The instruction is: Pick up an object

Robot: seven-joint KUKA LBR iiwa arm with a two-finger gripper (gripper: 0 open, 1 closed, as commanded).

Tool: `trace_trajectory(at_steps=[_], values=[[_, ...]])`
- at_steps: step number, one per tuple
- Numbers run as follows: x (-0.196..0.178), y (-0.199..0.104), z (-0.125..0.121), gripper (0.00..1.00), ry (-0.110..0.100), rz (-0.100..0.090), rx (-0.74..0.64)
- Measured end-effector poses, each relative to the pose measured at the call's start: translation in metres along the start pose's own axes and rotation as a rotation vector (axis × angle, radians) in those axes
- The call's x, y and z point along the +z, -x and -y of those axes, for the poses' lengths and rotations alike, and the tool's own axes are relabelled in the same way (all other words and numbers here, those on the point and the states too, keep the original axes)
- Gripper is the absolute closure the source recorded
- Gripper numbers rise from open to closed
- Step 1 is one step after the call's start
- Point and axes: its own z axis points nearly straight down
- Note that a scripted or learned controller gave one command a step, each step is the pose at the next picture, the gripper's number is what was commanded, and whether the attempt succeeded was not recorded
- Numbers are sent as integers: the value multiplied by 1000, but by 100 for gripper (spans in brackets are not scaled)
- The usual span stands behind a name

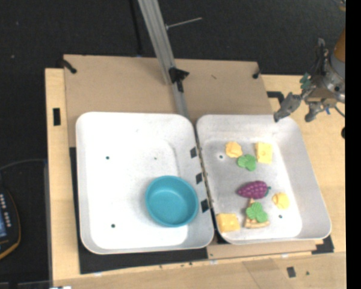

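— Where's the gripper [296, 108]?

— Up at the right, over the far right corner of the right bin [292, 179], with nothing between its fingers. They look spread, though that edge is dim.

— And the things to pick?

— All lower in that bin, well apart from it. Nearest is a yellow block [264, 152], beside a green leaf [247, 162] and a yellow piece [233, 149]. Further down lie purple grapes [253, 189], then a yellow cube [228, 223].

— The left bin [117, 143]?

— A blue bowl [171, 200], near its front right.
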Motion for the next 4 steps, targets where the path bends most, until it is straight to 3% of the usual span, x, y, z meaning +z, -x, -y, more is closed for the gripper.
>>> trace_trajectory(at_steps=[1, 3, 4], values=[[0, 0, 0, 0, -1, 1, 0], [86, 3, 3, 0, -1, 0, 4], [149, 6, 6, 0, -5, -1, 4]])
